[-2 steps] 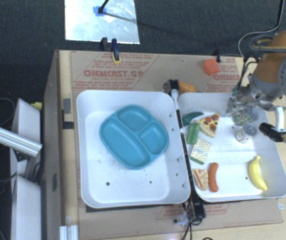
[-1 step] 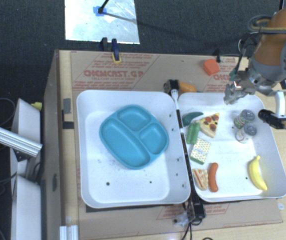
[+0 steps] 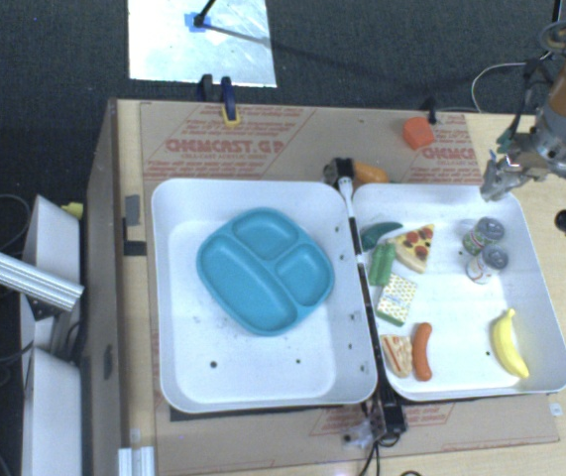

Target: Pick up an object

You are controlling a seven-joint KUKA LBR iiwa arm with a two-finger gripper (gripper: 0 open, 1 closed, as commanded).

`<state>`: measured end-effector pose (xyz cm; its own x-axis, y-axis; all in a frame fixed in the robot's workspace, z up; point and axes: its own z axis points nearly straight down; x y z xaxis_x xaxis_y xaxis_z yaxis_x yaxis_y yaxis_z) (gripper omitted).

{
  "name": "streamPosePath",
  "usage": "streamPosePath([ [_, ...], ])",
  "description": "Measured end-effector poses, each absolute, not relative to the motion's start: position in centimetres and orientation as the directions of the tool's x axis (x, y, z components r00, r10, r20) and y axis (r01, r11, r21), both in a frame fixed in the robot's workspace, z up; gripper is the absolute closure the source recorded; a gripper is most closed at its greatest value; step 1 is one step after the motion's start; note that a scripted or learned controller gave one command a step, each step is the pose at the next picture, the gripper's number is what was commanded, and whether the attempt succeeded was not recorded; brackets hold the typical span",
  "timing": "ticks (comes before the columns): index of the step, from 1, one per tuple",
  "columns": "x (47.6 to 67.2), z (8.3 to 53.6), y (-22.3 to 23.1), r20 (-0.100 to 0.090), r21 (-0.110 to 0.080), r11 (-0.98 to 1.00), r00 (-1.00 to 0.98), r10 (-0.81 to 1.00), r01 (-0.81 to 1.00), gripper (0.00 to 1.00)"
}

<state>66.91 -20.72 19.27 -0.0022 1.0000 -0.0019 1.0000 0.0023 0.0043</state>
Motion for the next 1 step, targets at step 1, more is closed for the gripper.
streamPosePath([
  [1, 66.92, 19.25, -20.66, -0.002, 0.004, 0.003, -0.003, 1.000, 1.000, 0.00],
])
